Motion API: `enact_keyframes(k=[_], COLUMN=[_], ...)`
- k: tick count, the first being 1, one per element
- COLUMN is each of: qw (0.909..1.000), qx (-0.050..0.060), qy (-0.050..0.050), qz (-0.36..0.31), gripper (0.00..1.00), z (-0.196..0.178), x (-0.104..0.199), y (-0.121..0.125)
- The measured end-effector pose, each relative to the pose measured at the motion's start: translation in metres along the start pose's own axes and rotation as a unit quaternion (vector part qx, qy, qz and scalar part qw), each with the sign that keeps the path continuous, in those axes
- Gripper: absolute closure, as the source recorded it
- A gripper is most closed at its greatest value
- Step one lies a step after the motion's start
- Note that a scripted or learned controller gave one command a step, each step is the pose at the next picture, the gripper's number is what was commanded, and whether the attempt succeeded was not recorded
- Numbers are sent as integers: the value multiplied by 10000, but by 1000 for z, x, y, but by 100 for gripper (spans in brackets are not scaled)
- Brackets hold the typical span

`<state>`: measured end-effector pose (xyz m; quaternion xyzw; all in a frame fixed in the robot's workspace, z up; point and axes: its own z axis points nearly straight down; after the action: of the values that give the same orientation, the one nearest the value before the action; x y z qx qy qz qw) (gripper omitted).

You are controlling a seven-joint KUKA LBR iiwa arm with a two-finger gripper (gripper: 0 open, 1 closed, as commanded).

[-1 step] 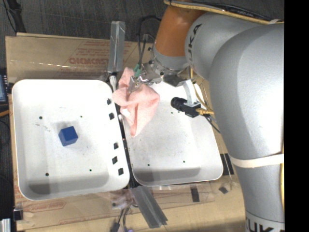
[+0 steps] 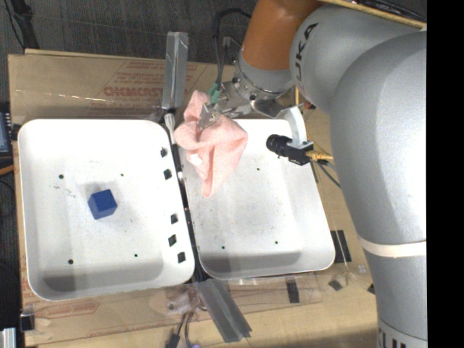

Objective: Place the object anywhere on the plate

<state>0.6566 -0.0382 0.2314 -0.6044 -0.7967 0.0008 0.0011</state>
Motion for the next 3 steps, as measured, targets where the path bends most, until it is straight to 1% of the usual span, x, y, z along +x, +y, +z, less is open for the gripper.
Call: enact_keyframes(k=[1, 2, 3], qw=[9795, 9186, 8208], qx=[13, 7, 12], qy=[1, -3, 3], qz=[-2016, -3951, -5712], gripper=[100, 100, 100], z=[9, -2, 9], x=[41, 88, 135], y=[-18, -36, -57])
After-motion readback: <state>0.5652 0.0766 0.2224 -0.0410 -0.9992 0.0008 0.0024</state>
